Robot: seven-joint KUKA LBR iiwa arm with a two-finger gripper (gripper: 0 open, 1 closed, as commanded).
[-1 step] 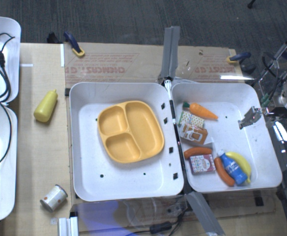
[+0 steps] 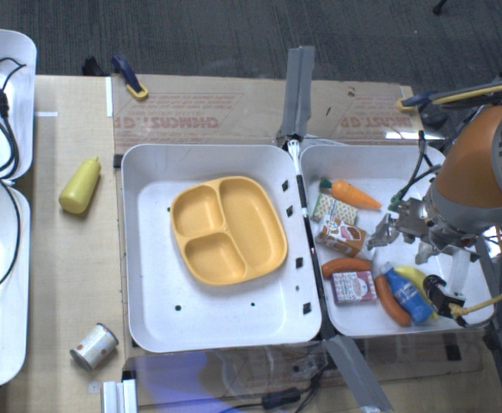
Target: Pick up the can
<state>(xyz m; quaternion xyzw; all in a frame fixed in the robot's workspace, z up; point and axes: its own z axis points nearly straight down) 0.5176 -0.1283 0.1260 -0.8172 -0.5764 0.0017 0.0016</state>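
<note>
Silver can [image 2: 94, 346] lies tipped on tabletop [image 2: 79, 256], outside both bins, far left of claw [image 2: 397, 228] and nearer camera. Your claw hangs over right bin [image 2: 354, 321] amid toy food, grip state unclear. Long reach needed.

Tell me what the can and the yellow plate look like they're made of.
The can, lying on its side on the bench outside the bins, looks like metal: silvery, dull sheen, with a pale label. The plate looks like moulded plastic: uniform yellow, smooth matte surface, rounded dividers. Neither is certain from this view.
</note>
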